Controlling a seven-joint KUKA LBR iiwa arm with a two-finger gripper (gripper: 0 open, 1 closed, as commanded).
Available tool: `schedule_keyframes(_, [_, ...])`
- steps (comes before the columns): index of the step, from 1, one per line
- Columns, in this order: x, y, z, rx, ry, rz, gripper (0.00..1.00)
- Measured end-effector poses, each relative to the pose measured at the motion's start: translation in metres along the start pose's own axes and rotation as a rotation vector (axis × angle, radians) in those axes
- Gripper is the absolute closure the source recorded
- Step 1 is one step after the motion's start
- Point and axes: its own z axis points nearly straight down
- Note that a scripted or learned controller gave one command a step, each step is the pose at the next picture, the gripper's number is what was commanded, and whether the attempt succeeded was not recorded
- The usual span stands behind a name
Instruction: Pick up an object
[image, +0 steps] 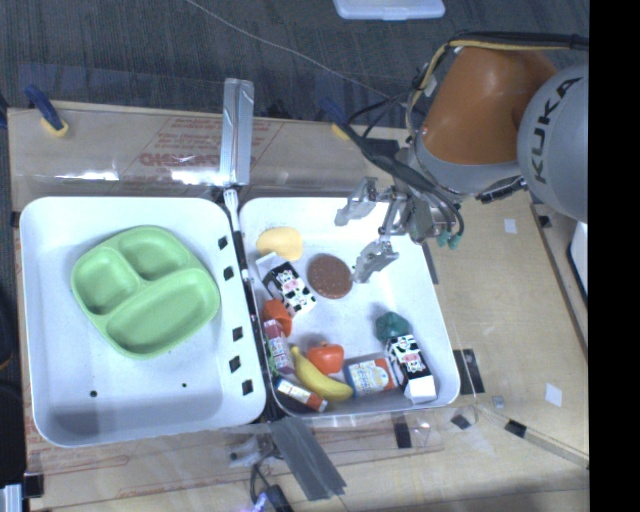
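From my seat I see the grey KUKA arm with its orange band reaching in from the right, its 2-finger metal gripper (365, 232) hanging over the upper part of the right white bin (425, 275). The jaws stand wide apart, 1 finger up near the bin's top rim and the other lower, just right of the round brown disc (329, 275); nothing sits between them.

The objects I could pick all lie in that right bin, mostly along its left wall and bottom edge. A yellow lemon-shaped piece (279, 241) lies near the upper left, with a black-and-white cow-pattern carton (287, 287) just below it, touching the brown disc's left side. Further down I see an orange-red toy vegetable (276, 316), a small bottle with a red cap (279, 353), a yellow banana (318, 378), a red tomato-like piece (326, 355), and a flat printed packet (369, 376). A dark green lump (392, 325) sits near the right wall above a 2nd cow-pattern carton (409, 362).

The brown disc is nearest the lower finger, with bare bin floor around its right side.

The left white bin (40, 330) holds a green 3-compartment plastic plate (146, 290).
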Motion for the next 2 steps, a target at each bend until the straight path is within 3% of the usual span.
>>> schedule_keyframes(1, [-0.006, 0.039, 0.143, -0.004, -0.003, -0.114, 0.0])
schedule_keyframes(2, [-0.002, 0.038, 0.153, 0.002, -0.028, -0.151, 0.0])
